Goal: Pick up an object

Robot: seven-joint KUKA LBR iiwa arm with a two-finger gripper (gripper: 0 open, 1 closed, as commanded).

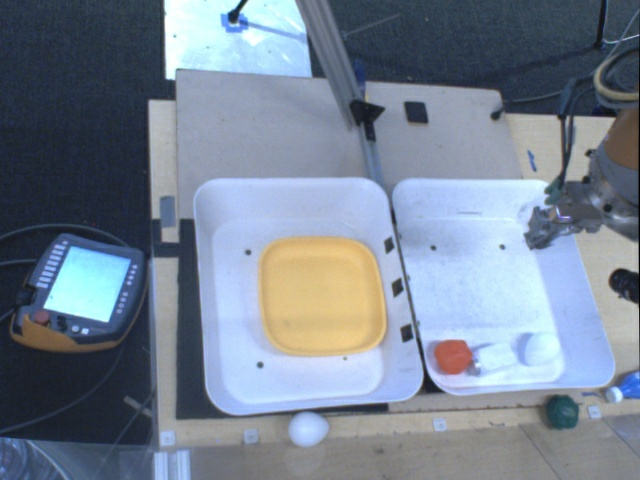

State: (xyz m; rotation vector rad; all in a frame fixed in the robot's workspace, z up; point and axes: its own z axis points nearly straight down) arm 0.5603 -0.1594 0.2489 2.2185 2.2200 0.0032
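A yellow square plate lies in the left bin. In the right bin, along its near wall, sit a small red-orange object, a white cylinder-like piece and a white round object. My gripper hangs over the right bin's far right edge, well above and behind those objects. Nothing shows between its tips.
A white egg-like ball rests on the bench in front of the left bin. A dark green ball and a blue-tipped item lie at the front right. A teach pendant sits on the floor at left. A slanted metal pole rises behind the bins.
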